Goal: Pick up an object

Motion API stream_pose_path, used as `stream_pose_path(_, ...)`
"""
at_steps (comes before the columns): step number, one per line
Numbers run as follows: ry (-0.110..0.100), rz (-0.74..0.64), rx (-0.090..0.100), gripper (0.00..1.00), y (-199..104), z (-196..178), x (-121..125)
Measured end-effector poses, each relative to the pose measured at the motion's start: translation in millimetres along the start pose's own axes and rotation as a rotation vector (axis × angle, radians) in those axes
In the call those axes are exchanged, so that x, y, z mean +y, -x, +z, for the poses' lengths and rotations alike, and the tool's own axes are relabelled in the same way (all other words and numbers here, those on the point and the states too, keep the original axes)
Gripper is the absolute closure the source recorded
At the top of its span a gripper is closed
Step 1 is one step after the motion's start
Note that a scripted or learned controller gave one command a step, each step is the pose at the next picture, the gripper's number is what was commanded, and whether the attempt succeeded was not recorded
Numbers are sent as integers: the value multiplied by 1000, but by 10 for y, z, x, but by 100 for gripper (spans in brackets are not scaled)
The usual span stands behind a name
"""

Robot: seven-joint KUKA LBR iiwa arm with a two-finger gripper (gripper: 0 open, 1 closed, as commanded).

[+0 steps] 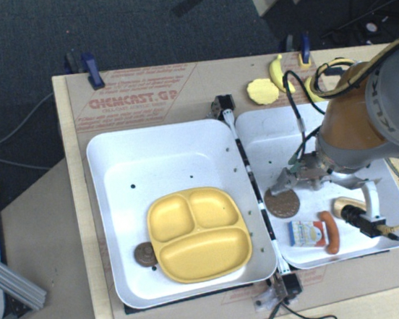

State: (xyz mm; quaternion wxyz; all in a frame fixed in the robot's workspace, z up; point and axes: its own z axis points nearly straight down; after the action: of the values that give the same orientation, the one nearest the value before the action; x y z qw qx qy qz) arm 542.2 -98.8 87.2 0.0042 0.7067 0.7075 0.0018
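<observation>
Brown round disc (283, 203) lies in the right bin (268, 128), near the divider, just below the gripper (298, 176); whether its claw is wide or narrow cannot be told. Beside it lie a sausage (330, 231) and a blue-and-white packet (305, 233). A yellow divided tray (197, 233) fills the left bin (113, 166). Both bins sit on a brown board (133, 94) over dark carpet (5, 64).
</observation>
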Motion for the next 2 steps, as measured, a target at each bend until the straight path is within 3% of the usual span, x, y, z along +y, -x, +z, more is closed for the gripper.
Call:
stream_pose_path(1,-5,9,3,0,618,-5,-637)
stream_pose_path(2,9,-5,-3,0,827,11,1030)
